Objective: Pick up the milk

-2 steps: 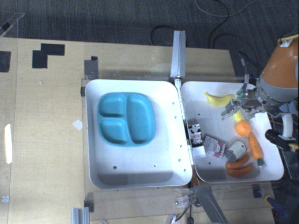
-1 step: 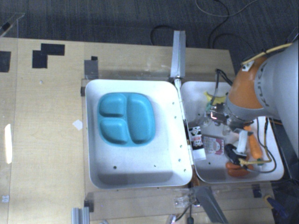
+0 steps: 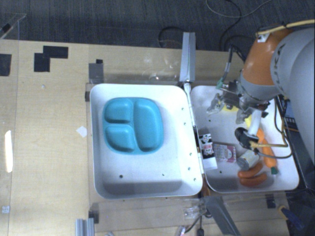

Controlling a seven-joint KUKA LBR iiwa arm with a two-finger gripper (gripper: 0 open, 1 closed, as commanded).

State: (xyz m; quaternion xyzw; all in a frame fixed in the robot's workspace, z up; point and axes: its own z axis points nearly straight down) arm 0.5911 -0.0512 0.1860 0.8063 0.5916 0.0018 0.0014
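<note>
Standing on a pale wooden bench [image 3: 44, 146], two shallow white bins sit side by side. Left white bin [image 3: 142, 183]: holds one light-blue plastic divided plate with three compartments [image 3: 133, 125], lying flat toward the far left of the bin. Right white bin [image 3: 216, 181]: holds the grey arm with its orange band [image 3: 258, 58], reaching in from the right, and the two-finger gripper [image 3: 227, 102] set low over the bin's far half; whether its fingers stand apart or together cannot be told. Small carton with black-and-white cow markings, taken as the milk [image 3: 206, 145]: lies against the bin's left wall, near side, well apart from the gripper. Just beside it, to the right: a flat pink-and-white packet [image 3: 227, 153]. Further right: an orange carrot-shaped item [image 3: 266, 149], a brown sausage-shaped item [image 3: 253, 176] by the near wall, and a yellow item [image 3: 228, 109] partly hidden under the gripper. Black cable [image 3: 231, 9] loops across the dark floor beyond the bench.
</note>
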